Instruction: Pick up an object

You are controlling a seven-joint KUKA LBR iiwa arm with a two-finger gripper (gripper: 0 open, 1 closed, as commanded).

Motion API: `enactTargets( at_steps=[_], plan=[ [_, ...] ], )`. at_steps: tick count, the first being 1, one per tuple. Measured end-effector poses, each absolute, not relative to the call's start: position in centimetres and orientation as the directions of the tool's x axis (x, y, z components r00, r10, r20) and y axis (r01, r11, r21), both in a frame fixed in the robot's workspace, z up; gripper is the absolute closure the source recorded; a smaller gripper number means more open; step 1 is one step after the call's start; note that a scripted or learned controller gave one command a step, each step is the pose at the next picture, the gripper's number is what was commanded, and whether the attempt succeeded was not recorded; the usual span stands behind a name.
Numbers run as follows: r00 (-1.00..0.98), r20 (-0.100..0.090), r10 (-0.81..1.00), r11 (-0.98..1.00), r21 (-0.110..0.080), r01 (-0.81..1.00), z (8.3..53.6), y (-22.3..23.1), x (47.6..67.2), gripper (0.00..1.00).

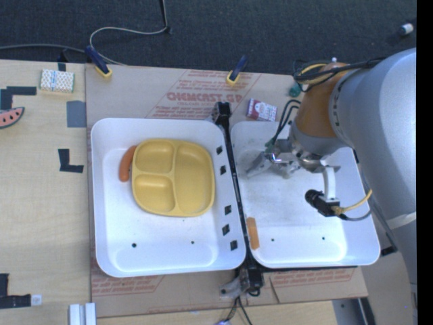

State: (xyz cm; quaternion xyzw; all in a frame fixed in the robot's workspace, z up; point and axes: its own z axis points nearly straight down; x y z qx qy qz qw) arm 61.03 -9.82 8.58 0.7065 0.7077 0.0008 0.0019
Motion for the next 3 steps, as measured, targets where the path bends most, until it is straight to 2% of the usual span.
enactTargets(
  at_steps=[1, 2, 3],
  plan=[
    [-0.002, -0.002, 1.0, 0.002, 0.004, 1.0, 9.56, -9.85, 61.01, 1.0],
    [-0.003, -0.002, 1.0, 0.003, 0.002, 1.0, 10.46, -9.78, 60.98, 1.0],
    [-0.003, -0.002, 1.0, 0.003, 0.002, 1.0, 10.45, -9.79, 60.98, 0.0]
  ],
)
